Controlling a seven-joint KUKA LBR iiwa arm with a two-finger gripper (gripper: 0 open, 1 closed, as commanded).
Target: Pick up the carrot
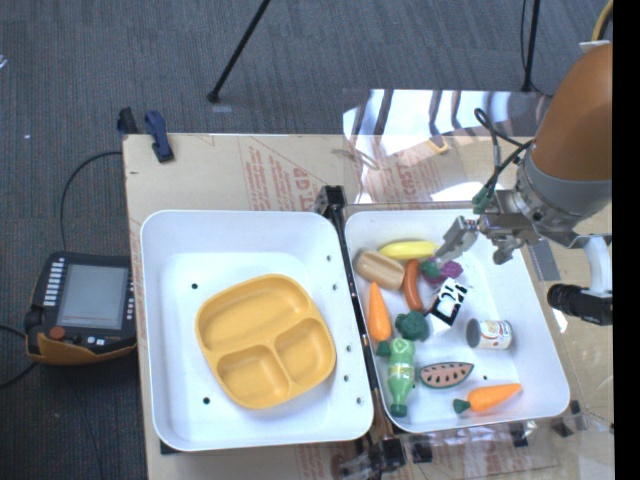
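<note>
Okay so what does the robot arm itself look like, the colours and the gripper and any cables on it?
The arm is a rounded shell with a broad orange band over a grey wrist section. Below it hangs a grey metal two-finger gripper on a boxy, cluttered head. Thin dark cables loop along the wrist down to that head. No markings are readable on it.

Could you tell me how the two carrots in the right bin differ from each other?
The carrot by the divider lies lengthwise along the bin's left wall, while the carrot near the front corner lies almost crosswise. The first sits among the hot dog and broccoli; the second lies apart. The second shows a green top at its left end. Both are orange and tapered.
</note>
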